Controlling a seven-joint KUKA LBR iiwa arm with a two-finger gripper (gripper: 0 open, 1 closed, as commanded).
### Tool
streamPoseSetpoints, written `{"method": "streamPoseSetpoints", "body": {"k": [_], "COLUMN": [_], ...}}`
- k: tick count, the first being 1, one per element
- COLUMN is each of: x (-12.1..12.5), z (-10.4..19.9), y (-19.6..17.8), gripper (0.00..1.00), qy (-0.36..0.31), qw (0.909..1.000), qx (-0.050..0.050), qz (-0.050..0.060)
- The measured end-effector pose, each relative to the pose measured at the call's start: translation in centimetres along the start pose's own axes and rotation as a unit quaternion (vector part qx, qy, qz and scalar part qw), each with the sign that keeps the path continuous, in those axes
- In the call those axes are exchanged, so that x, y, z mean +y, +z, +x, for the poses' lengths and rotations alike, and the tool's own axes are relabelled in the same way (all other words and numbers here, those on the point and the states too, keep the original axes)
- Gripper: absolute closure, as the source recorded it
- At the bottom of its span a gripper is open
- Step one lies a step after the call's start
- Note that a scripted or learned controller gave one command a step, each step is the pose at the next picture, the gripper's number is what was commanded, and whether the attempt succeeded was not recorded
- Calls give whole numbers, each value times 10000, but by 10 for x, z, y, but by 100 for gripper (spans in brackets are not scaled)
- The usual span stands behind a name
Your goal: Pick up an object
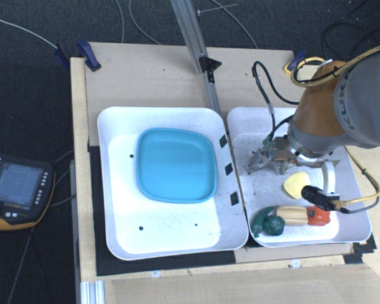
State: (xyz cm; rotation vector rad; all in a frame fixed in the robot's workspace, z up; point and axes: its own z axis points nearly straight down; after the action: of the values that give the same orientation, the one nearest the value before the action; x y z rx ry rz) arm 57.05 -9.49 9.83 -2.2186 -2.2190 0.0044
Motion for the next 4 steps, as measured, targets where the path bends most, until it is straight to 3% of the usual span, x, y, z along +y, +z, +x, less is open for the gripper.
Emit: {"method": "streamPoseSetpoints", "body": {"k": [1,2,4], "x": [2,-3,2], "z": [0,-3,-9], "y": [-13,-73,-153], "gripper": [100,100,100], "qy": [-1,0,0], "qw": [10000,10000,10000], "qx": [-2,-6,-5], "qz": [-30,-48,-43]}}
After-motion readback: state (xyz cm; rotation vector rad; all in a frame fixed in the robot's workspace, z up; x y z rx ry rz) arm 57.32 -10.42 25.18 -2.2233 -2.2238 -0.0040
